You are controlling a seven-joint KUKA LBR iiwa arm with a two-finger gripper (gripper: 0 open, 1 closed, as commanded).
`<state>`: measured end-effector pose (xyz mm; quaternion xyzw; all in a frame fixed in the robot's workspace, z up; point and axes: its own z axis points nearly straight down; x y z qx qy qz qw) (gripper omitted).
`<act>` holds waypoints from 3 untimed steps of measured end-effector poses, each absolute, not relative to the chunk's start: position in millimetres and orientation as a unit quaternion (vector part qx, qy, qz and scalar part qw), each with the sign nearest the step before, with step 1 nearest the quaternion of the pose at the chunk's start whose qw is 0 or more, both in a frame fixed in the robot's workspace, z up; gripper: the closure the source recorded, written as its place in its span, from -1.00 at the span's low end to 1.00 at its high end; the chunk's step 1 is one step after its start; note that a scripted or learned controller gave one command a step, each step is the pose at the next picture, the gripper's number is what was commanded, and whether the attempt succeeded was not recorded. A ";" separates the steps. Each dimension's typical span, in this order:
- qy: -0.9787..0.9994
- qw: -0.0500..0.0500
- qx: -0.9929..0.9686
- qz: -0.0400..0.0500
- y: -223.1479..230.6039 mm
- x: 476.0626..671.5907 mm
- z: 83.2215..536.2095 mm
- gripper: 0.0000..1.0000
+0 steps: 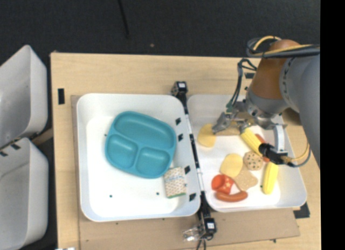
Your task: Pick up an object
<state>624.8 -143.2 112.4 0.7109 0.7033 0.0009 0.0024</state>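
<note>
My gripper [220, 126] hangs low over the back left part of the right bin [294, 189], just right of and above a round pale yellow piece [206, 136]. Nothing is visibly held. More play food lies in this bin: a yellow corn cob [250, 138], a yellow slice [232, 164], a brown cookie [252, 160], a tan cracker [247, 180], a red tomato piece [221, 182], a red sausage [233, 195] and a second yellow cob [270, 176].
The left bin [91, 189] holds a blue divided plate [141, 144] and a small patterned packet [175, 181] near its front right corner. The divider between the bins [191, 146] runs close to the gripper's left. The arm's orange band [269, 79] and cables rise at the back right.
</note>
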 end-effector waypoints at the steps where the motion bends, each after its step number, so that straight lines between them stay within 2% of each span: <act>1: 0.704 0.003 0.710 0.002 -141.4 622.3 157.8 1.00; 2: 0.707 0.004 0.707 0.002 -143.3 626.0 222.7 1.00; 3: 0.709 0.002 0.706 0.001 -145.0 626.8 242.6 1.00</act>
